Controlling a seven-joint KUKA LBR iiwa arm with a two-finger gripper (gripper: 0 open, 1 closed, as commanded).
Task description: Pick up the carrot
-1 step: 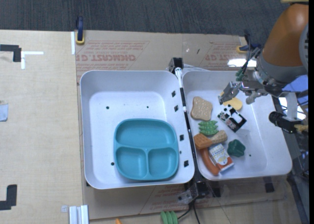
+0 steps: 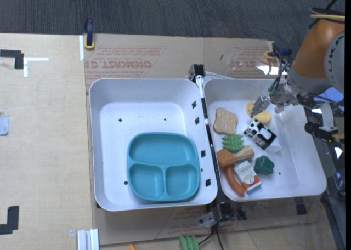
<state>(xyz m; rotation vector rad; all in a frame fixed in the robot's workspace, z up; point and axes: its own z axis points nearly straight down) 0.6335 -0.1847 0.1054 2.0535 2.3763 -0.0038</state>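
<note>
The carrot (image 2: 231,182) is a long orange-red piece lying along the front left corner of the right bin (image 2: 307,186), partly under a small juice carton (image 2: 247,174). My gripper (image 2: 269,106) hangs over the back of that bin, above a yellow toy (image 2: 264,117) and well behind the carrot. Its fingers stand open with nothing between them.
Around the carrot lie a bread slice (image 2: 225,121), a green leafy piece (image 2: 233,143), a brown roll (image 2: 235,155), a green pepper (image 2: 264,165) and a black-and-white toy (image 2: 258,132). The left bin (image 2: 109,134) holds a teal divided plate (image 2: 163,165).
</note>
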